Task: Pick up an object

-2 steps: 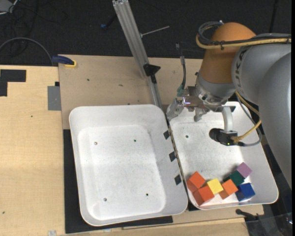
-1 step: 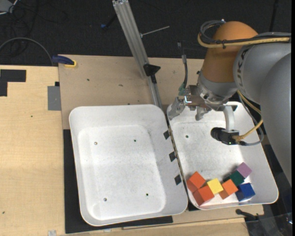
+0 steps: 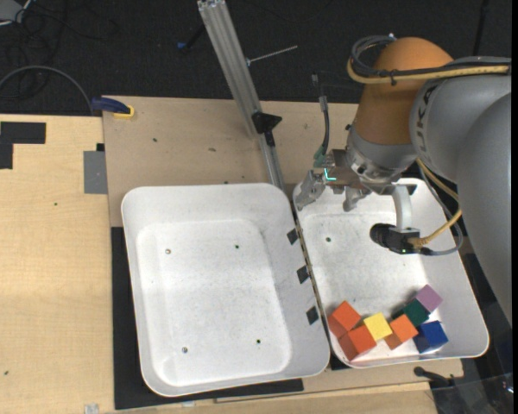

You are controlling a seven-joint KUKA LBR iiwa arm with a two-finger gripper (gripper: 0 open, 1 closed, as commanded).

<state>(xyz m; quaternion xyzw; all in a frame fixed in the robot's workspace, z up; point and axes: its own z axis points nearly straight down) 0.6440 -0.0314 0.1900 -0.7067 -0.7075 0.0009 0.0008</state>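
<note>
Several small blocks lie bunched at the near end of the right bin (image 3: 363,257): an orange-red block (image 3: 345,315), a red one (image 3: 359,342), a yellow one (image 3: 377,327), an orange one (image 3: 403,328), a green one (image 3: 414,310), a purple one (image 3: 428,298) and a blue one (image 3: 431,336). My gripper (image 3: 329,196) hangs over the far left corner of that bin, well away from the blocks. It is open, its two grey fingers (image 3: 306,193) spread apart with nothing between them.
The left bin (image 3: 147,231) sits beside the right one, with black clips (image 3: 302,273) along the shared edge. A slanted aluminium rail (image 3: 236,67) rises behind the bins. The arm's grey body (image 3: 475,162) covers the right side.
</note>
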